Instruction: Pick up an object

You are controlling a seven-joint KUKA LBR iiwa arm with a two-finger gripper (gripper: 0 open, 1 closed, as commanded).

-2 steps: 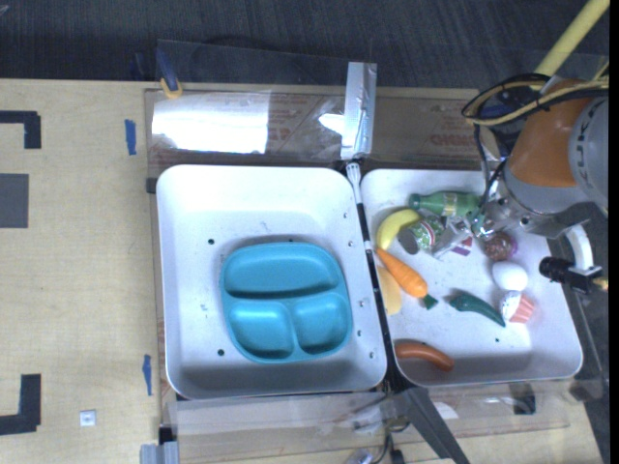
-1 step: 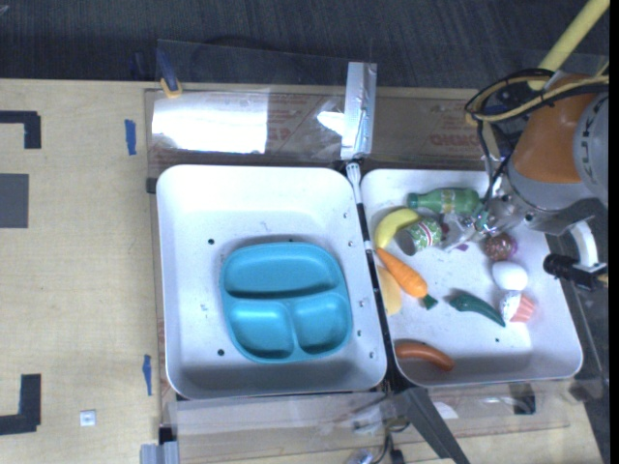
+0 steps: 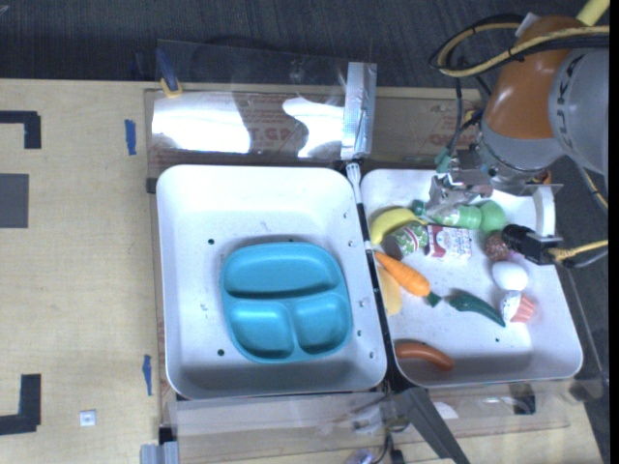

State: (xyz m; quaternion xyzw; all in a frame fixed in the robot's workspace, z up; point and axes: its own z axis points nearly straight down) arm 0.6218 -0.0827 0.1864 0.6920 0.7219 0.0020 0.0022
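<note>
Toys (image 3: pixel 447 259) crowded in right bin (image 3: pixel 561 356), pincer (image 3: pixel 453 193) fingertips perhaps hidden

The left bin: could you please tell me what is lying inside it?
Inside the left bin lies a blue divided tray, with one long compartment and two smaller ones, nothing in them. The bin floor beneath the tray is covered and cannot be seen.

blue tray (image 3: pixel 285 298) | white bins (image 3: pixel 184 259) | orange carrot (image 3: pixel 404 275) | yellow banana (image 3: pixel 389 222)
</note>
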